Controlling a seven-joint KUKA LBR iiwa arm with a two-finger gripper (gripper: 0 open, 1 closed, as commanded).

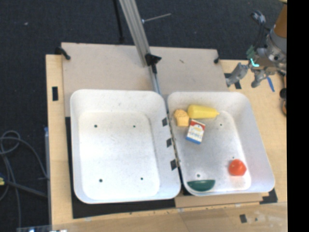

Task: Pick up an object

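On the left, the left bin (pixel 120 149) lies bare; across the divider, the right bin (pixel 256 144) holds a tan block (pixel 181 117), yellow banana (pixel 203 112), small carton (pixel 195 131), green bowl (pixel 201 184) and red ball (pixel 237 167). Far right, above the bin's corner, the gripper (pixel 250 75) hangs spread and holding nothing (best aimed at the isolated ball, descending straight)

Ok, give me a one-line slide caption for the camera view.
Claw open above the right bin's far corner; yellow item, small carton and red ball wait inside.
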